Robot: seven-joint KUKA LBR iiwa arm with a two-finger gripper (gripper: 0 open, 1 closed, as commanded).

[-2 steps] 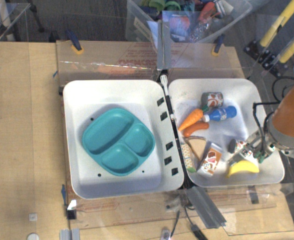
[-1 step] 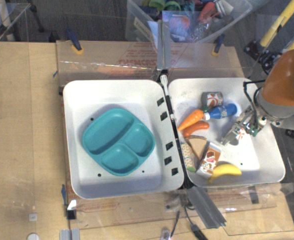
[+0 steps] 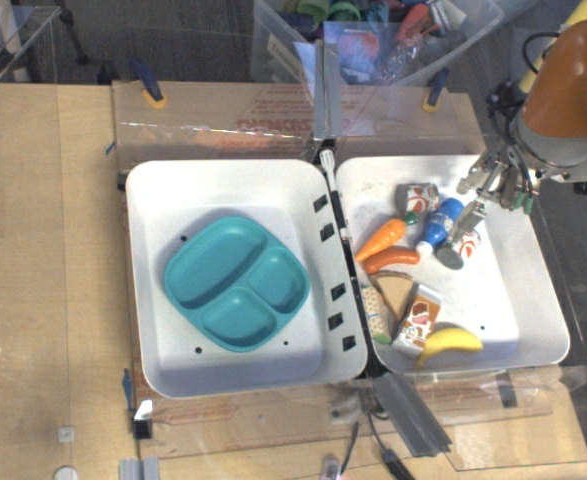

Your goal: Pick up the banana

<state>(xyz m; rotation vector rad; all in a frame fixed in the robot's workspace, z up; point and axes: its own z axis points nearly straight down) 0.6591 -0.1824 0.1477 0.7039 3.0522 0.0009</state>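
**Still ungrabbed: banana waits at the near edge, claw far off**

Nearest of all, the banana [image 3: 450, 341] lies in the right bin [image 3: 533, 298], close to that bin's near edge and roughly midway along it. It lies flat, curved, with one end touching or overlapping a small printed carton [image 3: 419, 320] that sits just beside it toward the divider. A slice of brown bread [image 3: 393, 293] lies next to the carton, closer to the bin's middle.

Further in, an orange carrot [image 3: 382, 239] and a red-orange sausage-like piece [image 3: 390, 259] lie side by side near the divider. Beyond them come a blue bottle [image 3: 440, 225], a grey can [image 3: 416, 200] and a small tipped cup [image 3: 462, 247], clustered toward the far edge.

Alongside, the left bin [image 3: 153, 348] carries a teal divided plate [image 3: 236, 283] in its middle.

Farthest back, the gripper [image 3: 497, 186] hangs over the right bin's far right corner, near the blue bottle and well apart from the banana. Its fingers appear spread apart with nothing between them, though the detail is small.

Judging from this, the pick has not begun. The main risk is the carton: because it touches the banana, a descent slightly off toward the divider could close on the carton instead, or pinch both. The banana's rounded, curved body could also roll or slip out if the fingers meet it near the tip. A travel path kept low might knock the bottle or cup.
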